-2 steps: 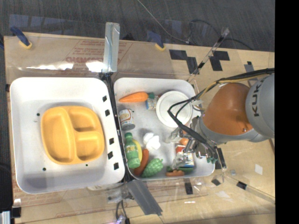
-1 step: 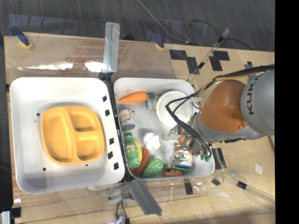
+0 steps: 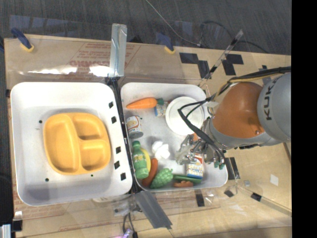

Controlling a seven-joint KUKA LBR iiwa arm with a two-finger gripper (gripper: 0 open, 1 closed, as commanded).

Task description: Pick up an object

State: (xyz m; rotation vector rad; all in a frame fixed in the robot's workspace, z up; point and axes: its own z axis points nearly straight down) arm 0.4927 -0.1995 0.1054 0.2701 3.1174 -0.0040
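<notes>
objects for picking lie crowded in the right bin [image 3: 130,90] of the 2 white bins, seen from the camera above the bench. the gripper [image 3: 190,152] hangs low over the lower right part of that bin, just above a small carton [image 3: 195,169] with a red and blue label; whether it touches the carton cannot be told. its metal parts are tangled with cables and blurred, so how far it is open cannot be told, and nothing is plainly seen between them.

the arm [image 3: 270,110] reaches in from the right, grey at the edge, with its orange band [image 3: 237,110] bulging over the bin's right rim and the wrist pointing down and to the left. black cables loop from it across a white round plate [image 3: 179,114] in the bin's upper middle.

around the gripper: a small white lump [image 3: 159,148] just to its left, a green bottle with a yellow label [image 3: 140,160] along the left wall, a red piece [image 3: 151,168] beside the bottle, a bumpy green piece [image 3: 162,178] at the lower edge, and a green and orange strip [image 3: 184,182] beside the carton. higher up lie a small can [image 3: 133,125] and a toy carrot [image 3: 142,103] near the top wall, with a little bluish item [image 3: 160,108] at the carrot's leafy end.

the left bin [image 3: 20,148] holds 1 yellow divided tray [image 3: 77,143], well apart from the gripper.
</notes>
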